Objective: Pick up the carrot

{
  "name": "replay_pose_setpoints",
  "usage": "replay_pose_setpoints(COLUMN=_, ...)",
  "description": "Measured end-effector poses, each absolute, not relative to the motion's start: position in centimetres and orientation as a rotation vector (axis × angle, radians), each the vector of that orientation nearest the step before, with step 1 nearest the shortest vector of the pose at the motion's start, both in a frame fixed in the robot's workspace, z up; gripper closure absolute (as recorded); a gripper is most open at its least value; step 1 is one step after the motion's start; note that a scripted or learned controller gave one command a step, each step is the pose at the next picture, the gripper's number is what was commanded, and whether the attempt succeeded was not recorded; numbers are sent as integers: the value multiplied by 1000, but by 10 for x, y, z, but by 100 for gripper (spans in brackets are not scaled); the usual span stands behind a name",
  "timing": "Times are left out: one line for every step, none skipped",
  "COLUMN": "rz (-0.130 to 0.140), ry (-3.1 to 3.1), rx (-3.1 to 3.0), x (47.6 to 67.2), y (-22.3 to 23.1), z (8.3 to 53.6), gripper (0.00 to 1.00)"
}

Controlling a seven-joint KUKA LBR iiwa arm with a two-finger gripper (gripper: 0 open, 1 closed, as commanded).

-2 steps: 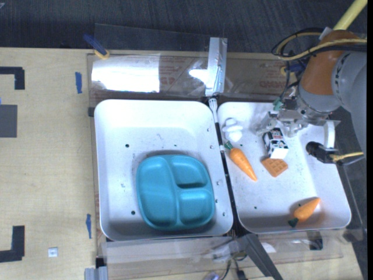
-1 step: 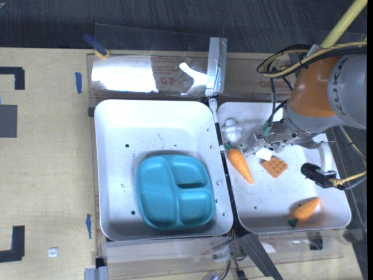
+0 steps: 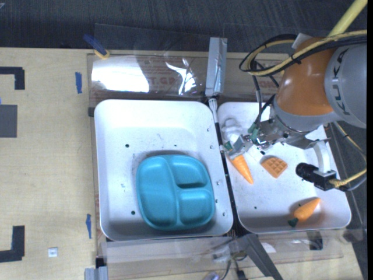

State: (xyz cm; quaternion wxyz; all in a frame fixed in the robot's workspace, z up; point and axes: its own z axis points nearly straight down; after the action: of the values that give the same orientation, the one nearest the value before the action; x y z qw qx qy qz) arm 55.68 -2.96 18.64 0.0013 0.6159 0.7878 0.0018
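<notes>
A small orange carrot lies in the right bin near its left wall, pointed tip toward the front and green top toward the back. My gripper hangs over the bin's back left part, just above and right of the carrot's green top, under the orange-banded wrist. The view does not show whether it touches the carrot. Nothing is seen held in it.
A tan waffle-like square lies just right of the carrot. A stubbier orange piece with a green end rests near the right bin's front right corner. The left bin holds a teal divided plate.
</notes>
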Motion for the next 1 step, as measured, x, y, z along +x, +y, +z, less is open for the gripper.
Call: replay_pose_setpoints(rz=2, ry=2768, rx=1480, x=563, y=-39, z=185, gripper=0)
